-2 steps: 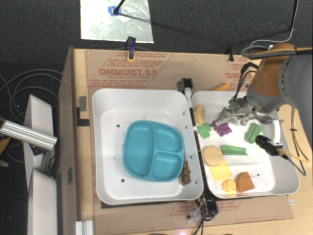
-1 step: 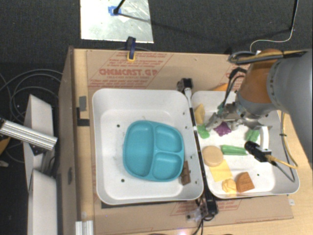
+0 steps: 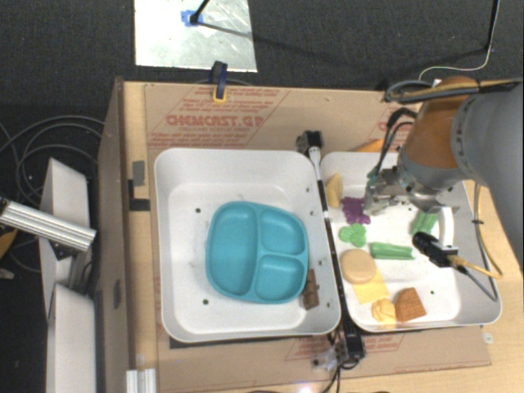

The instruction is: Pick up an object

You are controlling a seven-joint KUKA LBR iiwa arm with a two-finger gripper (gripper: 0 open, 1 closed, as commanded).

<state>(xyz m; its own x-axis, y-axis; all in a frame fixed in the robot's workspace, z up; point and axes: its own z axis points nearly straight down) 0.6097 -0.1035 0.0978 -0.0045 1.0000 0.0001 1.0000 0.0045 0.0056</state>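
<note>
We take this for a robotics lab: white bins point(image 3: 184, 219) on a cardboard-covered bench point(image 3: 246, 117), loose cables point(image 3: 33, 150) across dark carpet point(image 3: 65, 39) at left.

We see a teal-blue plastic divided plate point(image 3: 257, 252) in the plain white left bin point(image 3: 176, 219). In the white right bin point(image 3: 483, 301): purple toy grape bunch point(image 3: 354, 210), bright green toy pieces point(image 3: 390, 250), pale tan round piece point(image 3: 357, 265), yellow cheese-like block point(image 3: 370, 289), brown bread-like piece point(image 3: 409, 304). Arm point(image 3: 483, 137) grey w/ orange band. Bench is brown cardboard w/ red lettering.
</note>
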